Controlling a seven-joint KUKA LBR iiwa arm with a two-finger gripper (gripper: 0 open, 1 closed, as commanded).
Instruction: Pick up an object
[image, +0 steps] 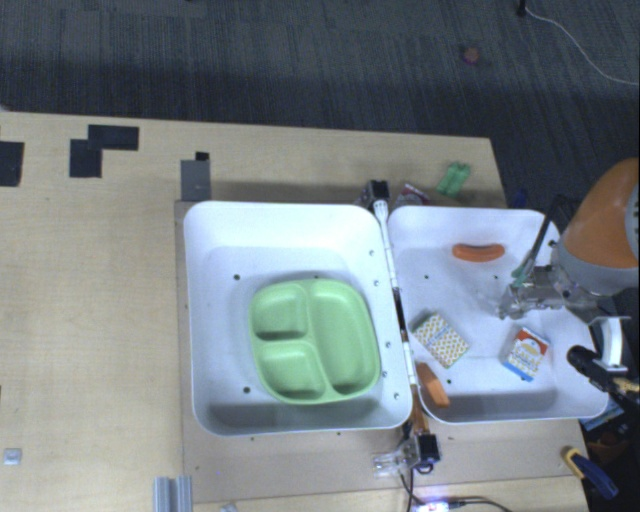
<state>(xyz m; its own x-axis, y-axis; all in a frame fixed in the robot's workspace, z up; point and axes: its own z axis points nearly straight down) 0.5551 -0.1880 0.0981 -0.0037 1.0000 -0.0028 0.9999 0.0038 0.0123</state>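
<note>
Two white bins side by side on a wooden bench. In the left bin (210, 300), a green divided tray (315, 340), lying flat near the middle. In the right bin (470, 400), from large to small: a hot dog (479, 252) near the far wall, long axis running left to right; a patterned packet (441, 340) at the left, set diagonally; a small carton (527, 354) at the right, tilted; an orange piece (433, 385) against the near-left wall, long axis slanting toward the near edge. Reaching in from the right, the arm (610, 225), gripper (520, 305) poised between hot dog and carton, nothing visibly grasped; open or closed, cannot tell.
</note>
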